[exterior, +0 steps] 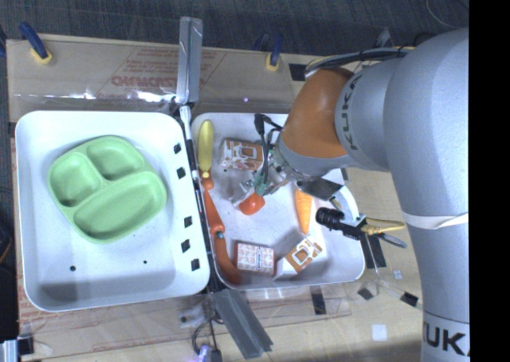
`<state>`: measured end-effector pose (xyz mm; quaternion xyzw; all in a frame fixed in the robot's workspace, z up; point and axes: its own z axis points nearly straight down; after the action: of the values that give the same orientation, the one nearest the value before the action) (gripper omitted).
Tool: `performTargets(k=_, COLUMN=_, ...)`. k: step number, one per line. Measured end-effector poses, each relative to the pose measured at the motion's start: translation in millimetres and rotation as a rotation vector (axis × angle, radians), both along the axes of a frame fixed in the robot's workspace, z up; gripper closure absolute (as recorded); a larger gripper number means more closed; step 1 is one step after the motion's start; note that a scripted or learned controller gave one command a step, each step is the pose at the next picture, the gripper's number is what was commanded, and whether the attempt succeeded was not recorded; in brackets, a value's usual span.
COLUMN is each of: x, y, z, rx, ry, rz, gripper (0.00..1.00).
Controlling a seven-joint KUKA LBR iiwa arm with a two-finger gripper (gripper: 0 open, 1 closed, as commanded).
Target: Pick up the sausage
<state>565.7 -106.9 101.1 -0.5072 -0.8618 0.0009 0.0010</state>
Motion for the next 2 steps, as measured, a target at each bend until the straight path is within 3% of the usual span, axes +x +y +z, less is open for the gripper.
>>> performTargets(k=1, x=0.0, y=0.1, z=0.1, rx=0.0, ry=0.0, rz=0.0, gripper=0.0)
performTargets(k=2, x=-42.7, y=3.0, z=-8.7, rx=0.0, ry=-0.004, rz=0.231, gripper=0.0)
